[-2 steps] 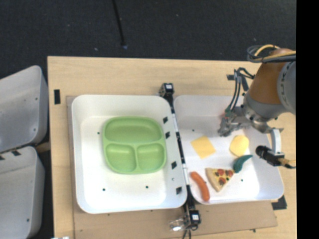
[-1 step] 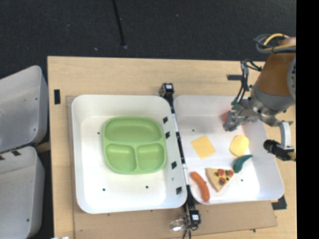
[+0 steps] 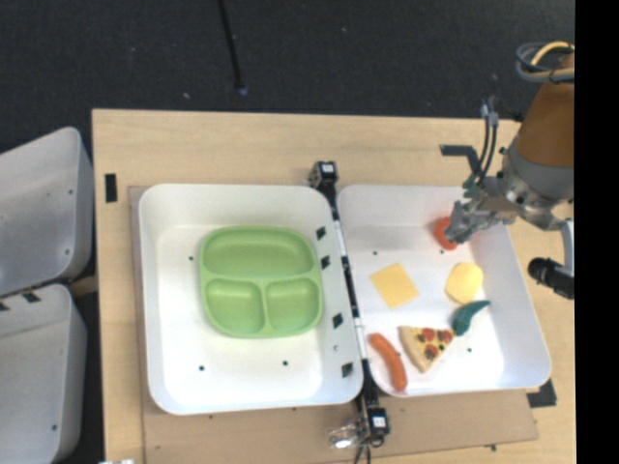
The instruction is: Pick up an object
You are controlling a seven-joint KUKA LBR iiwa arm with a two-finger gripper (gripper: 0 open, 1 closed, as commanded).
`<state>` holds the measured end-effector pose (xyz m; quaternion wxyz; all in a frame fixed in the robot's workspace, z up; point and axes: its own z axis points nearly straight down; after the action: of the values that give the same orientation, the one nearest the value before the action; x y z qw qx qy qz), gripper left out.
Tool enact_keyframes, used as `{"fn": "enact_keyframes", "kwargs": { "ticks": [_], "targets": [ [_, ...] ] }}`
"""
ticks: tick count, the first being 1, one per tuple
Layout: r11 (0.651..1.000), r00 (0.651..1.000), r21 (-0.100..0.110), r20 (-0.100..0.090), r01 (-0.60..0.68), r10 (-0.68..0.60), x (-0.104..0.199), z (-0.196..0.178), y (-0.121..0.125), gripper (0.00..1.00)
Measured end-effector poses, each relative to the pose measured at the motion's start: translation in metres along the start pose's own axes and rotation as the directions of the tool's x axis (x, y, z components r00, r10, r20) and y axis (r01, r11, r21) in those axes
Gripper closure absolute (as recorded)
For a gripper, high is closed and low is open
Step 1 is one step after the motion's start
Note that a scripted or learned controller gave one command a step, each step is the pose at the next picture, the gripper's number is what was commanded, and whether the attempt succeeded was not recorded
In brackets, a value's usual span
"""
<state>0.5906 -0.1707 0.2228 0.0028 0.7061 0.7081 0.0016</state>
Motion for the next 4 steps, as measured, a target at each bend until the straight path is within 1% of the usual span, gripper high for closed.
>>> {"fn": "enact_keyframes", "kwargs": {
  "ticks": [1,2,3,4],
  "targets": [
    [1.000,1.000,0.002,-0.001,0.000,0.000,-0.001,-0.018,0.001,1.00],
    [1.000,1.000,0.003,-0.002,0.005,-0.005,0.056,-0.028,0.012,1.00],
    [1.000,1.000,0.002,-0.002,0.000,0.000,0.104,-0.035,0.014,1.00],
    [1.000,1.000,0.004,-0.003,0.004,-0.004,0.158,-0.042,0.024,1.00]
  ]
}}
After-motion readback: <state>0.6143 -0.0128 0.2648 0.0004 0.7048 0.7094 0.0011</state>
